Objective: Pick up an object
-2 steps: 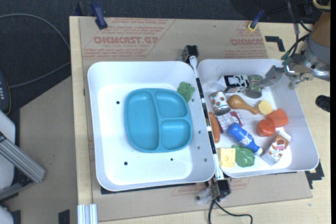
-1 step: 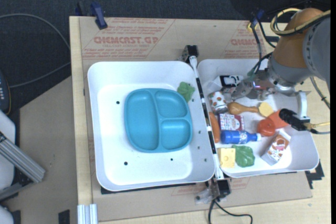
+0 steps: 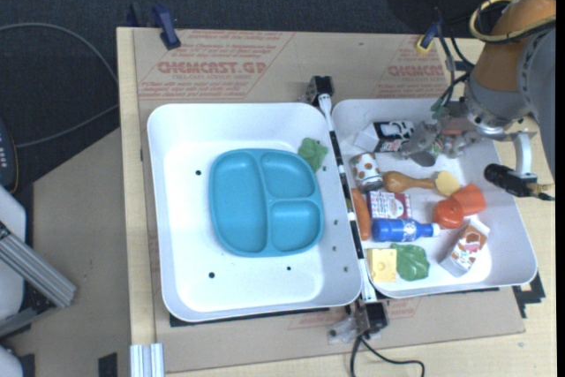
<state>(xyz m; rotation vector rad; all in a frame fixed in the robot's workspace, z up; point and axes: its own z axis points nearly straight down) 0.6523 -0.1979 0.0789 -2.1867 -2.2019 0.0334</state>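
My gripper (image 3: pixel 427 146) hangs over the back of the right bin (image 3: pixel 516 265), at the end of the grey arm (image 3: pixel 494 93) with its orange band. It sits just right of a black-and-white patterned item (image 3: pixel 393 133) and above a tan drumstick-shaped toy (image 3: pixel 410 182). Nothing shows between its tips. The bin also holds a small can (image 3: pixel 365 167), a yellow lemon (image 3: pixel 448 183), an orange-red pepper (image 3: pixel 459 206), a red-and-white packet (image 3: pixel 387 206), a blue bottle (image 3: pixel 402 230), a carrot (image 3: pixel 359 212), a yellow cheese block (image 3: pixel 382 264), a green leaf (image 3: pixel 411 262) and a small carton (image 3: pixel 468 247).
The left bin (image 3: pixel 177 278) holds a blue divided plate (image 3: pixel 265 200) and a green toy (image 3: pixel 312 152) at its back right corner. A black part (image 3: pixel 512 181) juts over the right bin's right rim. Clamps grip the divider between the bins.
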